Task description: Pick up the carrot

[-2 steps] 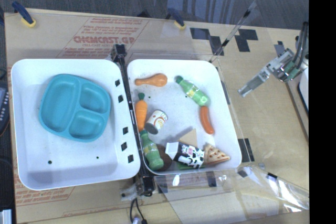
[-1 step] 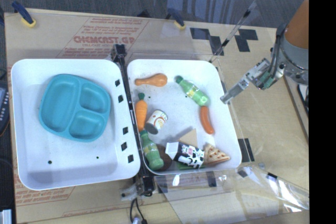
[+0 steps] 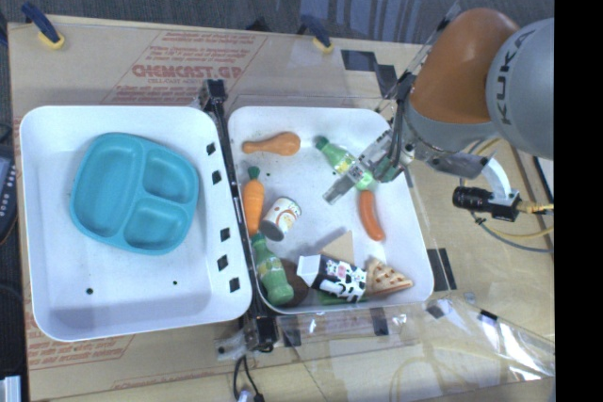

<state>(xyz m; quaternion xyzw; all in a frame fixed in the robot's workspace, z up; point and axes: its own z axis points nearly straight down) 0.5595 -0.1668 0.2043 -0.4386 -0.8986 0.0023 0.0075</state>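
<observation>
The carrot is seen lying in the right bin, close against its left wall, with a small can just beside it. The tool is held over the right half of the same bin, above a green bottle and a sausage, well apart from the carrot. Whether its fingers are apart or together cannot be told.

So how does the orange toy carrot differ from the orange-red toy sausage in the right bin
The orange toy carrot has a green leafy top; the orange-red toy sausage is plain with rounded ends. The carrot tapers, the sausage keeps even thickness. The carrot lies against the bin's left wall, the sausage nearer the right, just below the pincer. Both lie flat, roughly lengthwise.
</observation>
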